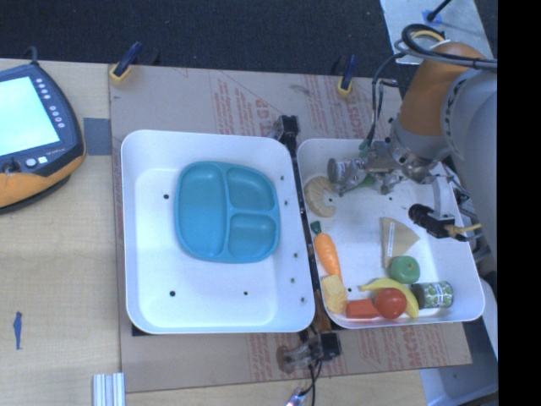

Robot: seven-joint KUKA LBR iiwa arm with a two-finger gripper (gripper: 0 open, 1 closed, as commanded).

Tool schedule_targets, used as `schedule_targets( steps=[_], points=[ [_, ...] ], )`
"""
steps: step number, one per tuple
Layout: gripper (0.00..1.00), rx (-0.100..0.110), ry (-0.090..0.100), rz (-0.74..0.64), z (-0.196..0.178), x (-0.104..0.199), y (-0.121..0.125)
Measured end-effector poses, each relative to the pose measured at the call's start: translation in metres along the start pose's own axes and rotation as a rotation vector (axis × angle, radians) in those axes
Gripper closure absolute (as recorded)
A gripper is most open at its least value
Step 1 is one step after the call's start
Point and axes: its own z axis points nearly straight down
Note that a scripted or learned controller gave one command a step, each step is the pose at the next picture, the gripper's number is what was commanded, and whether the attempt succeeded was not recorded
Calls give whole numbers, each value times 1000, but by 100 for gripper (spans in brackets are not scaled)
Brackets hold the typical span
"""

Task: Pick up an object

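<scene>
My gripper (341,174) hangs over the upper left part of the right bin (467,265), just above and to the right of a round tan slice (320,197). Nothing shows in its grasp. Lower in this bin lie an orange carrot (327,254), a pale cheese wedge (396,237), a green apple (405,269), a red tomato (390,303), a banana (412,301), a yellow piece (334,293) and a green can (434,294).
The left bin (148,227) holds a blue divided plate (227,211). A tablet in an orange case (34,134) lies at the far left of the bench. Clamps (124,63) sit along the back edge. The grey arm (439,100) fills the upper right.
</scene>
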Motion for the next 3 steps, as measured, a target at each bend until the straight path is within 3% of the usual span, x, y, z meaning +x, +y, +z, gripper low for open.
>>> schedule_targets(
  steps=[1, 2, 3],
  points=[
    [0, -23, -6, 4, -2, -26, -30],
    [0, -27, -10, 3, -3, 42, -17],
    [100, -22, -9, 1, -13, 41, -18]
  ],
)
